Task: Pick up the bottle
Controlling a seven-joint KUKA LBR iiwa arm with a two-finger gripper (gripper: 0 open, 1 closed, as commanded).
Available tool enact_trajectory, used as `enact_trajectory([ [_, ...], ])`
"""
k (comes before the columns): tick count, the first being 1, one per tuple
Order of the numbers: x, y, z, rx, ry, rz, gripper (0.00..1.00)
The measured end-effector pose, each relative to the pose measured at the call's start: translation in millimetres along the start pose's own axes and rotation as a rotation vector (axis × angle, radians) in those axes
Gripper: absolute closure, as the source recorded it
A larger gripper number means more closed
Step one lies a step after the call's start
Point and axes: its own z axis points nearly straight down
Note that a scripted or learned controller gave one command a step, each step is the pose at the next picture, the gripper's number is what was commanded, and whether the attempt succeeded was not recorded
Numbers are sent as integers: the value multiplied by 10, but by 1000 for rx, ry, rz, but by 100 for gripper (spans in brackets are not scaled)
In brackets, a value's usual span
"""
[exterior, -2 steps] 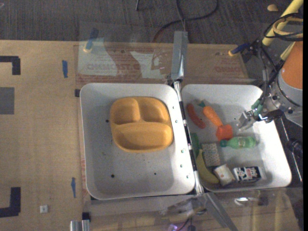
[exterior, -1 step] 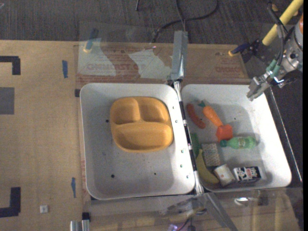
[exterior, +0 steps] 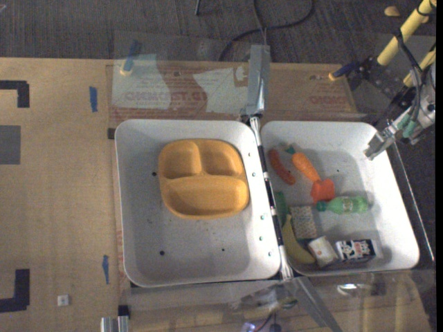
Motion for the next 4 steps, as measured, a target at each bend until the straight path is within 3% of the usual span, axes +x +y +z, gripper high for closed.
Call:
enact_trajectory([
  [1,174,-69,474,1,1,29,100],
  [2,-560,-192,-399,-1,-1,31,100],
  [3,-104,-505,524,0,1,16,100],
  [4,-128,-500,434,-1,-1,19,100],
])
